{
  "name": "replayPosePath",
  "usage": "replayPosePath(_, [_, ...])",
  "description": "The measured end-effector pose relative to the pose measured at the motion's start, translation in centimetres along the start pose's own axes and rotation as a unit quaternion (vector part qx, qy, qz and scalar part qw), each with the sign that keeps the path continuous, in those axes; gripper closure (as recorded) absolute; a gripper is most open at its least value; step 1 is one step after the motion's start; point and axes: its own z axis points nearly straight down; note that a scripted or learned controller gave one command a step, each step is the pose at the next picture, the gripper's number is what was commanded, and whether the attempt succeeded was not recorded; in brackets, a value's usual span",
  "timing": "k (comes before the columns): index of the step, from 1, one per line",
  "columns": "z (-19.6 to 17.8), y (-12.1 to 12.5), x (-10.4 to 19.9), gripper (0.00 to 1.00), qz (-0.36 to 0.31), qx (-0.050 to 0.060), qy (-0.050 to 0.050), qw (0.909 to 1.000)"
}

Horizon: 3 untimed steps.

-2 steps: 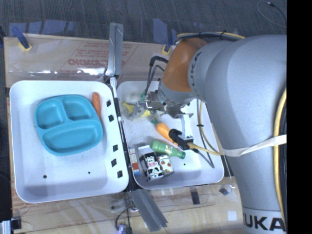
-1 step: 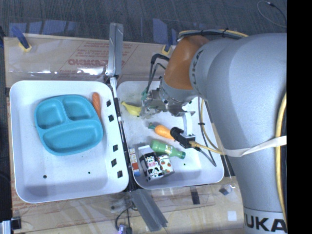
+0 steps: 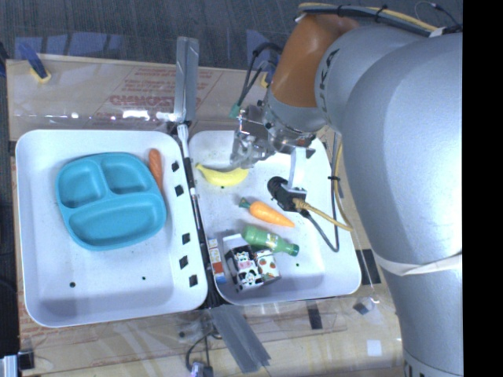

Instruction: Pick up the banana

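- Banana (image 3: 223, 176) lies near the right bin's (image 3: 334, 277) far-left corner, with carrot (image 3: 267, 213), green bottle (image 3: 269, 240) and small carton (image 3: 253, 266).
- Left bin (image 3: 39, 289) holds 1 blue tray (image 3: 110, 199).
- Hand (image 3: 244, 151) above the banana; its grip I cannot tell.

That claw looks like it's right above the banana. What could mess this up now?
The banana lies near the right bin's back wall, so the claw may bump the wall or pinch just one end and let it slip. The carrot lies just in front and could get nudged.
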Motion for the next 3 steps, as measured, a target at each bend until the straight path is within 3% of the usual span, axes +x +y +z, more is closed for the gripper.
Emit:
replayPosePath(1, [0.1,0.0,0.0,0.0,0.0,0.001,0.0,1.0])
replayPosePath(2, [11.3,4.6,-3.1,0.0,-0.122,0.0,0.0,0.9925])
replayPosePath(3, [11.3,4.7,-3.2,0.0,-0.098,0.0,0.0,0.9952])
